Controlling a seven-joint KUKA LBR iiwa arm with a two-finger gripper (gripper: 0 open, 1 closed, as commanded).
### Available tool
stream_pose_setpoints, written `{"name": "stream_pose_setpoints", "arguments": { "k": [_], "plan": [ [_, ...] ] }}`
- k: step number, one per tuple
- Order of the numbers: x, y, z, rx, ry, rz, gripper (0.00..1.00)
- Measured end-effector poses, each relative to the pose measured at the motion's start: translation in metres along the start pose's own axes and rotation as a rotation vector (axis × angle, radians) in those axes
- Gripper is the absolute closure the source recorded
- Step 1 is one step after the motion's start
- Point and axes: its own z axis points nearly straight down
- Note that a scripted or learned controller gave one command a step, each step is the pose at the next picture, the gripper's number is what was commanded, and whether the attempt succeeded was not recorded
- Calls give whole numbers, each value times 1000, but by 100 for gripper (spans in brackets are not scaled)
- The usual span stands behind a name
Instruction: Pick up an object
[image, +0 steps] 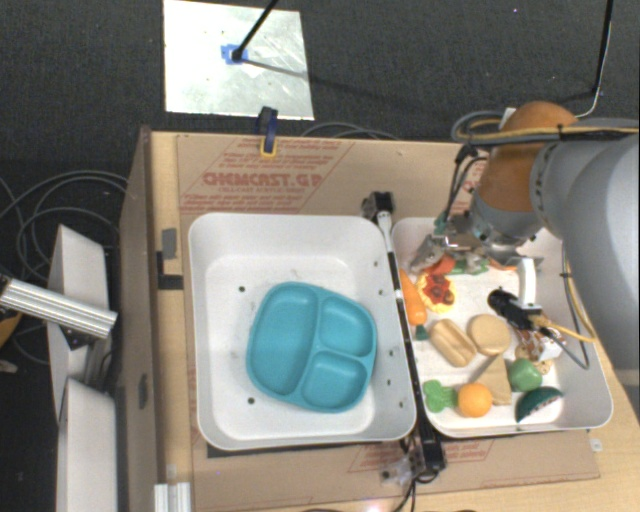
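A blue divided tray (311, 346) fills the left bin (215, 250); the right bin (590, 400) holds toy food, including an orange (475, 400) and bread pieces (452, 342). The tool (445, 250) hovers at that bin's far end, its grip impossible to tell. Cardboard (300, 170) on the surface reads "CHEMCAST".

Assorted toy food (470, 340) in right bin (598, 400)

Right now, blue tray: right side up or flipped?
Right side up. The blue tray lies flat in the left bin, its three compartments facing up, nothing visible in them.
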Motion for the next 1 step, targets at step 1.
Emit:
{"name": "stream_pose_setpoints", "arguments": {
  "k": [1],
  "plan": [
    [6,-75,2,0,-7,5,0]
  ]
}}
